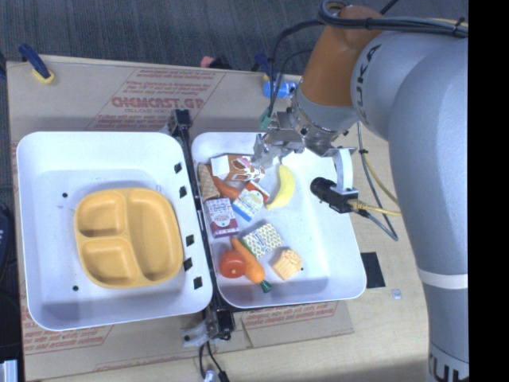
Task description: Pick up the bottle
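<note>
— If you're after the bottle point(235, 167), I think it's that brown-and-white thing lying at the far end of the right bin point(350, 270), near the wall it shares with the left one. It's too small for me to be sure.

— And the gripper point(266, 151)?

— Right at the bottle's right end, just above it or touching it; I can't tell which. I can't tell if it's open or closed either. Nothing looks lifted.

— What's around the bottle?

— Just right of it is a banana point(282, 188), running near to far. On the near side sits a small blue-and-white carton point(247, 204), with a maroon box point(220, 216) to its left against the wall. Nearer still is a patterned packet point(263, 237), then corn point(287, 263) at the right, and a tomato point(231, 265) with a carrot point(250, 263) lying across it.

— The arm?

— It point(413, 102) comes in from the right, big and grey, with its orange band point(338, 54) over the bin's far right corner. Cables hang off the wrist.

— The other bin?

— The left bin point(32, 213) holds a yellow tray point(127, 235) with three compartments, sitting flat in the middle. Both bins rest on printed cardboard point(151, 94).
</note>
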Controlling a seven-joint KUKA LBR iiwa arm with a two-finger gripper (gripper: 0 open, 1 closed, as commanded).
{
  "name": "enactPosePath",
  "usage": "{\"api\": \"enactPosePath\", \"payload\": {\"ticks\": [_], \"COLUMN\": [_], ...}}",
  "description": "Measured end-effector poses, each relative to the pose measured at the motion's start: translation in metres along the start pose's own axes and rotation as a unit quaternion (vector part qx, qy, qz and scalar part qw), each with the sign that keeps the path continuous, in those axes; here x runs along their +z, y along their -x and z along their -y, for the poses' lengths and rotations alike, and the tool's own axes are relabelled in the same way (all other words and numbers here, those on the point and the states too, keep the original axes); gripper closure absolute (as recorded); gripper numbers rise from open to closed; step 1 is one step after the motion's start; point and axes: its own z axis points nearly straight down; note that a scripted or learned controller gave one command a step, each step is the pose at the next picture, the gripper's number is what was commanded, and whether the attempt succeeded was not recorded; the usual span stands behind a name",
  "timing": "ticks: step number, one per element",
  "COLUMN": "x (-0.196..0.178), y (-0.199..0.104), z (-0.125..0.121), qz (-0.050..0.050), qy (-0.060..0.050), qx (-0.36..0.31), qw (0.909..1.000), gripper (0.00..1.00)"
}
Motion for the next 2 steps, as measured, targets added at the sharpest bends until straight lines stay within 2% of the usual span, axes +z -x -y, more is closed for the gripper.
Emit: {"api": "enactPosePath", "payload": {"ticks": [1, 2], "x": [0.009, -0.056], "y": [0.060, 0.080], "z": [0.083, 0.140], "qz": [0.001, 0.000], "qy": [0.001, 0.002], "qx": [0.069, 0.108], "qw": [0.9976, 0.9941], "gripper": [1.00, 1.00]}}
